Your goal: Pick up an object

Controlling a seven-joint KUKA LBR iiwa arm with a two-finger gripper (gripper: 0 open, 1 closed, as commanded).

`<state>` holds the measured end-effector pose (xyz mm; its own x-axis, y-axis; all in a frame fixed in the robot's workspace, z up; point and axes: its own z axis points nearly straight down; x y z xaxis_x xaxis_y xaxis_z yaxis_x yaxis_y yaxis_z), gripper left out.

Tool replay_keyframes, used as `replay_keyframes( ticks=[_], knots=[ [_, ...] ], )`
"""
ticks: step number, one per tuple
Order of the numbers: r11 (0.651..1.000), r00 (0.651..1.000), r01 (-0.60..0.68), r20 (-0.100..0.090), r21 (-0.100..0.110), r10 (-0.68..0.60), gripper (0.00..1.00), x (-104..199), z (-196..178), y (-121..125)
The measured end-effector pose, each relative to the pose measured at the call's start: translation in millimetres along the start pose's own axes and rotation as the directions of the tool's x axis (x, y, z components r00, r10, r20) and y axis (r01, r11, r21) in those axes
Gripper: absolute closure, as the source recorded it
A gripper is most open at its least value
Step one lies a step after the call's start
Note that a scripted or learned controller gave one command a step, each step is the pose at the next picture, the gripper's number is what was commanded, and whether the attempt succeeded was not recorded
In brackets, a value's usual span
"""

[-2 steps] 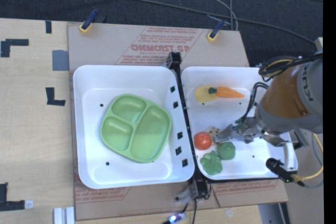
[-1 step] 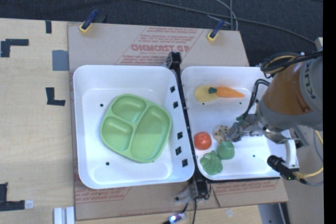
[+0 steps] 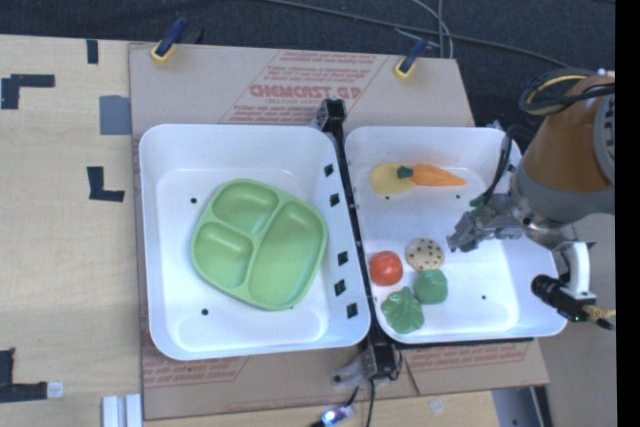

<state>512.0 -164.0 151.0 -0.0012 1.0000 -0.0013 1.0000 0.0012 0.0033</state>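
Camera view: smooth green divided tray (image 3: 260,243), round speckled cookie (image 3: 425,254).

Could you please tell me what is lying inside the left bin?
Inside the left bin lies a green divided tray, its compartments bare. Whatever sits beneath the tray is covered.

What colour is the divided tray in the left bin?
Light green; the tray lies in the left bin, plain in the camera view.

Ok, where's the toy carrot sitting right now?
The carrot lies in the right bin, near its far wall, touching a yellow piece on its left, with the gripper just below to its right.
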Motion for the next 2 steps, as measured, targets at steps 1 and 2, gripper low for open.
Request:
replay_keyframes(
  ticks=[1,2],
  knots=[
    [1.000,1.000,0.001,0.000,0.000,-0.001,1.00,7.1,-47.9,7.8],
    [1.000,1.000,0.001,0.000,-0.002,-0.001,1.00,14.7,-107.1,5.3]
  ],
)
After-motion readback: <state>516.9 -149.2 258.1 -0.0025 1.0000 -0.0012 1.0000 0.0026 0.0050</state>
